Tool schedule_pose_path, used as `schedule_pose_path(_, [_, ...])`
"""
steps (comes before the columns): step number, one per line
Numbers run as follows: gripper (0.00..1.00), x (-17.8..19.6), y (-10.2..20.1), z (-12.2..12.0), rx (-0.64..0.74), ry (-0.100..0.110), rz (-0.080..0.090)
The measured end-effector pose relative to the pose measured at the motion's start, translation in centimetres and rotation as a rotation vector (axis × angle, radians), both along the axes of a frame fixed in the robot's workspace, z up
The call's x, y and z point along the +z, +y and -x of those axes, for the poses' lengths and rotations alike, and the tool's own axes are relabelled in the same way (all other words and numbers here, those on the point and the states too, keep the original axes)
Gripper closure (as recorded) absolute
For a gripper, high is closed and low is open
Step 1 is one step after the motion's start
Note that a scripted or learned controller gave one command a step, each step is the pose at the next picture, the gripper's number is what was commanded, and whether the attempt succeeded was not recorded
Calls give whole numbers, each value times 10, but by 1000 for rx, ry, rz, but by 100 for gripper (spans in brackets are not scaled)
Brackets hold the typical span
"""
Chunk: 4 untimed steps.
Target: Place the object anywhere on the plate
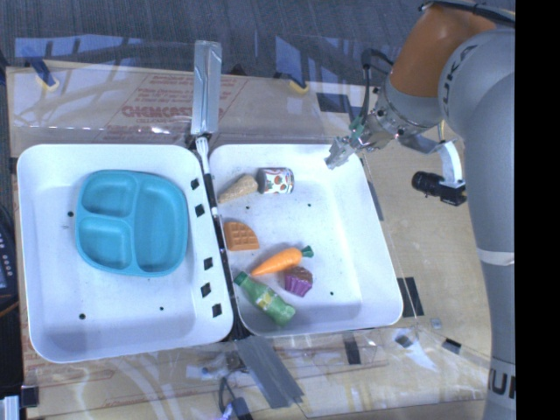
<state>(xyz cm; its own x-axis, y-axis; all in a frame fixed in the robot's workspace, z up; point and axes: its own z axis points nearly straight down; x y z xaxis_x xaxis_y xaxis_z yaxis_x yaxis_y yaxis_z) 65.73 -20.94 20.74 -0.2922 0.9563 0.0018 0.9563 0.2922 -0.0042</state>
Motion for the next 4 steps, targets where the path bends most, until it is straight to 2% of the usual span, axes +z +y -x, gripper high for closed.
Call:
schedule_pose_path(1, [100,-21,-1,1,-233,1,0])
schedule_pose_path(2, [100,-18,-2,22,-442,4,1])
schedule_pose_path(3, [100,-24,2,36,-505,5,1])
schedule_pose_path(4, [100,23,8,35,-594,-1,3])
